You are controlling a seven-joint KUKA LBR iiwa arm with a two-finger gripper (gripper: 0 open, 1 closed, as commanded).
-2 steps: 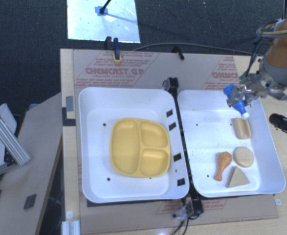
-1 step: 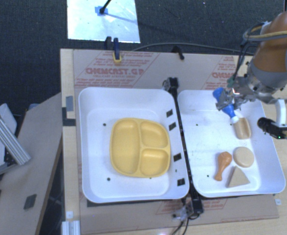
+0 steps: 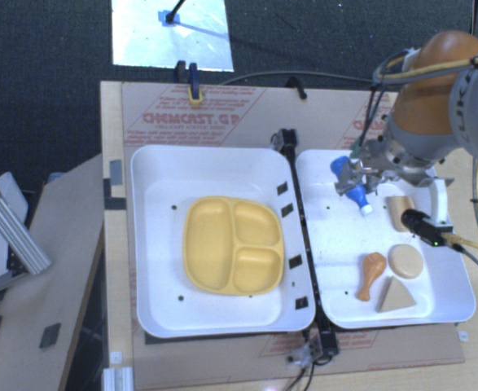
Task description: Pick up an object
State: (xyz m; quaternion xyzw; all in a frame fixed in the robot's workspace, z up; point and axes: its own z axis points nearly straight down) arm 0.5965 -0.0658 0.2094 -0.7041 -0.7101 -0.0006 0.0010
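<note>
Gripper: the gripper (image 3: 361, 177) sits low over the upper left part of the right bin (image 3: 336, 300), reaching in from the right; whether it is spread or pressed together cannot be told from this angle.
Nearest thing: a blue bottle (image 3: 353, 187) with a white cap lies right at the gripper, partly covered by it; a grasp cannot be confirmed.
Bottle's long axis: it runs at a slant, blue body toward the upper left, white cap toward the lower right.
Other things: a drumstick (image 3: 370, 274), a round biscuit (image 3: 405, 261) and a wedge of cheese (image 3: 396, 296) lie well apart from the gripper, toward the near right corner of the same bin.
Left bin: a yellow divided plate (image 3: 232, 244) lies in the left bin (image 3: 153, 218), across the divider from the gripper.
Judgement: the bottle is the likely target, directly beneath; closing across its short width looks best.
</note>
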